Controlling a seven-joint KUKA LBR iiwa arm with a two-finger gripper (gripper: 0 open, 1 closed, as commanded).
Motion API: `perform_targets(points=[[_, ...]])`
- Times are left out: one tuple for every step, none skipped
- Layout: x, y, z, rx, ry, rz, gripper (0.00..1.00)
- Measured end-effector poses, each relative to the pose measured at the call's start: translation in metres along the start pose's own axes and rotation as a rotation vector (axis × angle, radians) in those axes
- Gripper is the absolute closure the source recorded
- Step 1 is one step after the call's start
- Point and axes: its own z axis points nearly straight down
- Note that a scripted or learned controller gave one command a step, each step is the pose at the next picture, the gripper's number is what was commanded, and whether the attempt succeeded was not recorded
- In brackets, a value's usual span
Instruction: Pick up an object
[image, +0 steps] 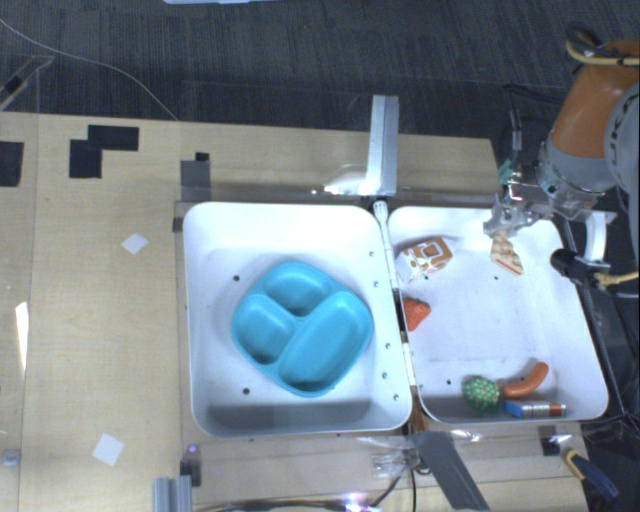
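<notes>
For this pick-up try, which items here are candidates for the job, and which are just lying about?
Part of the job:
- gripper, at the right bin's far edge
- tan wedge-shaped item just below it
- white and orange item
- red-orange piece
- green ball
- orange sausage-shaped toy
- small blue and red tube

Lying about:
- blue divided tray in the left bin

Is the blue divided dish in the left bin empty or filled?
Empty. The blue divided dish in the left bin shows bare blue bottoms in all three compartments.
</notes>
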Motion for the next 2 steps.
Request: perform_targets(points=[[0.080,0.011,0.007,0.003,0.000,0.278,1.00],[0.035,-0.054,-0.036,0.003,0.000,0.368,1.00]])
